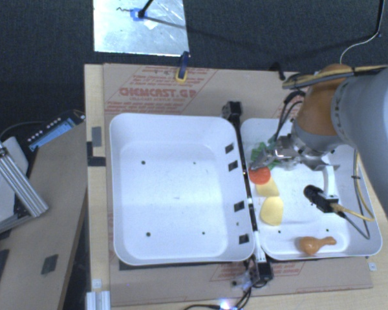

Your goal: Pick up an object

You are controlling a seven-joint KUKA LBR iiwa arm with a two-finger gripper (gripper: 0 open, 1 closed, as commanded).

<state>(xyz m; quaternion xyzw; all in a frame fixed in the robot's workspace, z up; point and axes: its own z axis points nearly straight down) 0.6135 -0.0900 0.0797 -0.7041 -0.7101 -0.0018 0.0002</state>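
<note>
The right bin (355, 231) holds several small toys. A red piece with green leaves (260, 173) lies against the bin's left wall. Just below it sit two yellow pieces (266, 188) (272, 210), one after the other. A brown drumstick-shaped toy (315, 243) rests near the front wall. My gripper (279, 154) hangs low over the back left part of this bin, right beside the green leaves and above the red piece. The grey arm with its orange band (318, 112) hides the area behind it.
The left bin (126, 192) stands beside the right one, with a black hinged divider (242, 173) between them. A black fitting with a yellow cable (322, 200) hangs from the arm over the right bin. Cardboard (155, 92) lies beneath both bins.
</note>
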